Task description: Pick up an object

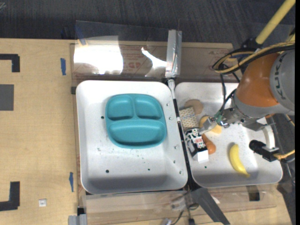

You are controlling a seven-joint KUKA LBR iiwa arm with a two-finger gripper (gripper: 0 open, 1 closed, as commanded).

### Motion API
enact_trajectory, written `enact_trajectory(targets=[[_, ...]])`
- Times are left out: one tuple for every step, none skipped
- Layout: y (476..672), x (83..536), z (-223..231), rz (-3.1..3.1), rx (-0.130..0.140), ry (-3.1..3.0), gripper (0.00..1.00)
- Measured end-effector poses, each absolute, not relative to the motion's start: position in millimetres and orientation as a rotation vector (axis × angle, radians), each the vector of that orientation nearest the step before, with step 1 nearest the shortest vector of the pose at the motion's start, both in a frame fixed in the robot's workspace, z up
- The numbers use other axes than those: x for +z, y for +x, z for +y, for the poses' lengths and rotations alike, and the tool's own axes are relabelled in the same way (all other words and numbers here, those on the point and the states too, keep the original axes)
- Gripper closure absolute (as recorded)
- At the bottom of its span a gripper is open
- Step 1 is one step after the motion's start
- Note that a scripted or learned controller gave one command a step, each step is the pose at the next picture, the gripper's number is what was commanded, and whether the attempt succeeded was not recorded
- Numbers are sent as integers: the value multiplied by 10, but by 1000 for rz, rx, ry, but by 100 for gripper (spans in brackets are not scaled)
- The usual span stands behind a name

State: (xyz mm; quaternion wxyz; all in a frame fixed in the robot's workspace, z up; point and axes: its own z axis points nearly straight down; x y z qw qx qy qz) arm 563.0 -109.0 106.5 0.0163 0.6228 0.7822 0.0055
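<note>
My gripper is low inside the right bin, reached in from the right under the arm's orange band. Its tip is at a small yellow-orange piece; whether it touches the piece is unclear. Just left of it lie a checkered tan waffle-like piece and a round tan item. Below the tip are a black-and-white item, a small orange object and a white block. A yellow banana lies toward the bin's front.
The left bin holds a teal divided plate. A metal divider and a clear sheet stand behind the bins. Cables and a black fitting hang at the right bin's right side.
</note>
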Motion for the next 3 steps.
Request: enact_trajectory(targets=[[5624,1082,-1070,2524,32,1774,0],[5652,873,-1455,2541,2,1832,0],[5735,1185,-1327,2536,4,1845,0]])
